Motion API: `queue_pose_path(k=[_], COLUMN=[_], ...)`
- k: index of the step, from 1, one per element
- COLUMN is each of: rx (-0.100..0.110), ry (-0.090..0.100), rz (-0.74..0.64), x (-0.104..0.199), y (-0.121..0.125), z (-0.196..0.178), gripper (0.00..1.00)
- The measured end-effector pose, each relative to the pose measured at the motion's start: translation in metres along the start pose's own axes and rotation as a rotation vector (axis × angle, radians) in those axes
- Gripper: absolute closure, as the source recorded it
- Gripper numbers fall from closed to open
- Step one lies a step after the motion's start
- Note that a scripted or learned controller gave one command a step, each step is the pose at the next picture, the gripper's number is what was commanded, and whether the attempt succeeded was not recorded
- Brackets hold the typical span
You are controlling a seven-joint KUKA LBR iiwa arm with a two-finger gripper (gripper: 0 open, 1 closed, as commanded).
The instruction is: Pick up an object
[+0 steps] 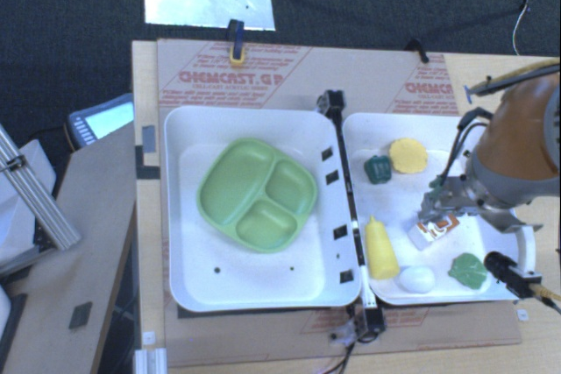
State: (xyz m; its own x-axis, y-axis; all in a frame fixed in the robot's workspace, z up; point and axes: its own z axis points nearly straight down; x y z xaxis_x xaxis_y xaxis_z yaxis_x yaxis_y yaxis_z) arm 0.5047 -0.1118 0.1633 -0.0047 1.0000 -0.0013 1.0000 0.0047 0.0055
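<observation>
In the camera view, the gripper (436, 210) is seen low in the right bin (361, 136), right of centre, over a small white-and-orange carton (433, 229); its grip cannot be told. Bare floor is left mid-bin. "CHEMCAST" is printed on the sheet (232, 76) in the upper frame.

Both white bins (254, 293) look like smooth, faintly glossy plastic. The green divided tray (257, 194) has a matt plastic look. The yellow bottle (380, 247) near the right bin's front-left corner looks smooth and slightly shiny. Printed brown cardboard (263, 70) lies under the bins, matt. The arm's orange band (524, 131) has a dull sheen.
</observation>
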Motion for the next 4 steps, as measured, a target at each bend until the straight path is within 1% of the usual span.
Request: queue_pose_path(k=[1,2,3,4], rx=[-0.002,-0.001,0.001,0.003], ry=[0.000,0.000,0.002,0.002], rz=[0.000,-0.001,-0.004,-0.004], x=[0.002,0.007,0.048,0.102], y=[-0.002,0.006,0.028,0.052], z=[-0.063,-0.110,-0.110,-0.094], gripper=[1.00,1.00,1.00,1.00])
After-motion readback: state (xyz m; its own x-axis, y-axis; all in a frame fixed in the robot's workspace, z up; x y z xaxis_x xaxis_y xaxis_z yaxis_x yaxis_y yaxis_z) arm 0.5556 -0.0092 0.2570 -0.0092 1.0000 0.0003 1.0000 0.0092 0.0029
